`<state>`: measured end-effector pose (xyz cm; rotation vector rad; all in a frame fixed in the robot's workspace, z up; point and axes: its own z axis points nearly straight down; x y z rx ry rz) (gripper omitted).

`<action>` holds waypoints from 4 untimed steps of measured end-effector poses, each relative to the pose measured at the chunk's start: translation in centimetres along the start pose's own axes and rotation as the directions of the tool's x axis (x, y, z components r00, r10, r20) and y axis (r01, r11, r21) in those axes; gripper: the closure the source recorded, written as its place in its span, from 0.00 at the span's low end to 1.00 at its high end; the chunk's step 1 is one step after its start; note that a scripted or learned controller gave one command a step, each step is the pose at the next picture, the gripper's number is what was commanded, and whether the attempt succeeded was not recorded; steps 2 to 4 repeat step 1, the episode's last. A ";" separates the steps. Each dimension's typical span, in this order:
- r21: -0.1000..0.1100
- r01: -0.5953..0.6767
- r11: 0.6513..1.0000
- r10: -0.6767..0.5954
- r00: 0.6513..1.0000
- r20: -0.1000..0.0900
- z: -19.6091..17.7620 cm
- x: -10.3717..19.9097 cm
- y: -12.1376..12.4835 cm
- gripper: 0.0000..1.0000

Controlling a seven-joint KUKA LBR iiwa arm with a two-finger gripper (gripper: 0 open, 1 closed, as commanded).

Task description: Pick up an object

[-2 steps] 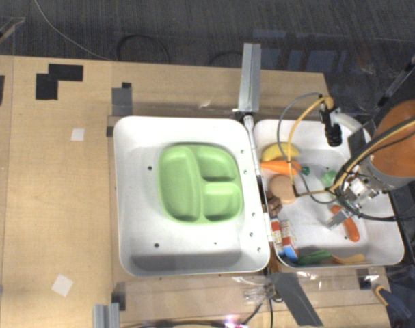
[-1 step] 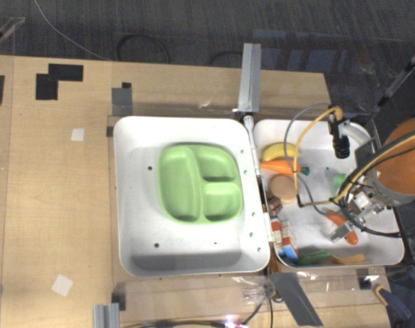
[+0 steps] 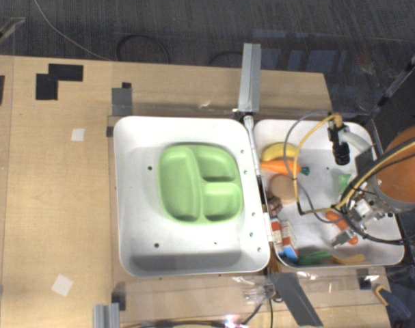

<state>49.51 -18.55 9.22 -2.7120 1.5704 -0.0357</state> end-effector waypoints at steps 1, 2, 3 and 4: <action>-0.001 0.023 1.000 -0.023 1.000 0.005 0.1 0.4 0.3 0.00; -0.001 0.023 1.000 -0.023 1.000 0.005 0.1 0.4 0.3 0.00; -0.001 0.023 1.000 -0.023 1.000 0.005 0.1 0.4 0.3 0.00; -0.001 0.023 1.000 -0.023 1.000 0.005 0.1 0.4 0.3 0.00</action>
